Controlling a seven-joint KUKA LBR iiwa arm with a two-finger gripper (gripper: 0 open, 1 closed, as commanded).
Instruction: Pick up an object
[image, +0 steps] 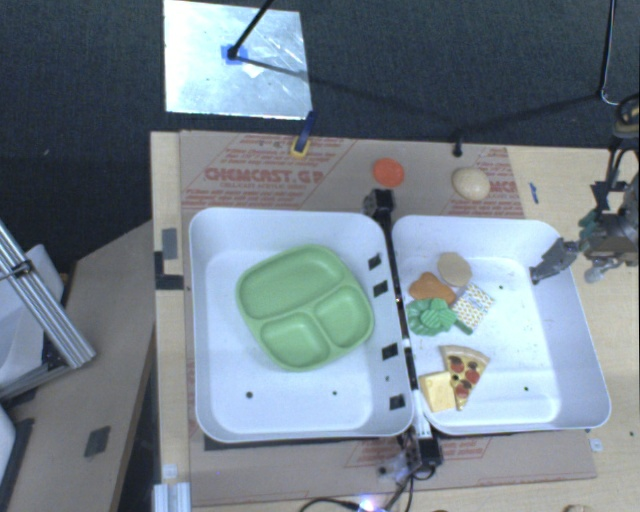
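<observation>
The light wooden table (120, 300) carries a sheet of brown cardboard with red printing (260, 170), and on this sheet two shallow white plastic bins stand side by side, touching along a middle line with black clips.

Nearest the camera, in the right bin (560, 400), a slice of toy pizza with red dots (465, 368) lies with its yellow wedge-shaped end (437, 390) near the front wall. Just behind it there is a green leafy toy (432, 317), and touching this a small square packet with a pale pattern (474, 306). Behind these an orange toy piece (430, 287) lies against a beige round toy like a bread roll (455, 268). This makes five toy foods in this bin, all in its left half, close to the dividing line.

The left bin (215, 400) holds one thing: a light green plastic plate with three compartments (304, 306), lying flat in the middle.

At the right rim of the right bin, the grey gripper (552, 262) hangs at the far corner, well apart from the toys. Whether the jaws are apart or together I cannot tell.

Farther back, on the cardboard behind the bins, there is one orange round disc (388, 172) and one beige egg-shaped object (471, 183). Behind the table, a shiny metal plate (237, 60) lies on dark blue carpet (80, 100).
</observation>
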